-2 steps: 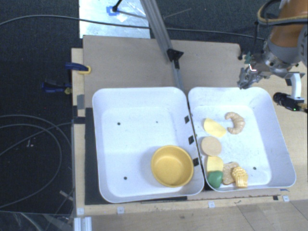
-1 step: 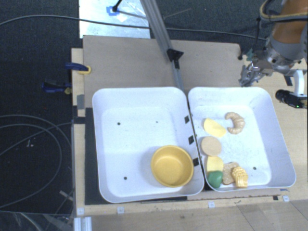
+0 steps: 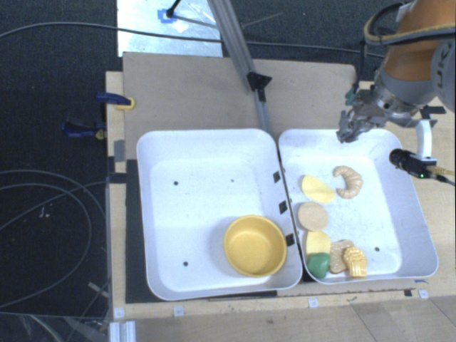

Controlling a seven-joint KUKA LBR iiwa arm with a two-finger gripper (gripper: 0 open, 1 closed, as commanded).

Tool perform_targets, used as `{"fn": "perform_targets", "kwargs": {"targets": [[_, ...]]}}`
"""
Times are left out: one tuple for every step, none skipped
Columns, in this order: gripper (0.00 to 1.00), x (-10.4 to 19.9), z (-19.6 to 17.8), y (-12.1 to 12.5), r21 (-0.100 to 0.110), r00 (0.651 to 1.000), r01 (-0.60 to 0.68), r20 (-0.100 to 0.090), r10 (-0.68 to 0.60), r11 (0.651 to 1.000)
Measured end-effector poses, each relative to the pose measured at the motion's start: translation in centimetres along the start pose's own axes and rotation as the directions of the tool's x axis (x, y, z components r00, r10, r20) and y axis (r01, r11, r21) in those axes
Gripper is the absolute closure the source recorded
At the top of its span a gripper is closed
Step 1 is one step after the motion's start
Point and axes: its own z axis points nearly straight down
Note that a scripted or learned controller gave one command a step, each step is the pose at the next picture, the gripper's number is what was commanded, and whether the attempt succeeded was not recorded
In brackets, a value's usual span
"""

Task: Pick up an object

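Two white bins sit side by side on the desk. The left bin carries a yellow bowl near its front right corner. The right bin carries the candidates for picking: a pale yellow piece and a tan croissant near its middle, a round beige disc just in front of them, and at the front left corner a tight cluster of a yellow block, a green item and what may be a small pastry and a corn-like piece. The end effector hangs over the right bin's back edge, well apart from every item and holding nothing; I cannot tell whether it is apart or together. The risk lies in the cluster: the pieces touch, so a descent there could nudge neighbours or pinch two at once. The croissant stands freer, though its curved shape may slip from a poorly centred grip.
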Motion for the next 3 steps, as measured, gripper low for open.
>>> {"fn": "perform_targets", "kwargs": {"targets": [[1.00, 4.8, 1.1, -2.2, 0.000, 1.000, -0.001, 0.000, 0.001, 1.000], [1.00, 10.4, 1.8, -4.7, 0.002, 1.000, 0.001, -0.001, -0.001, 1.000], [1.00, 15.5, 2.6, -6.7, 0.001, 1.000, 0.001, 0.000, -0.001, 1.000]]}}
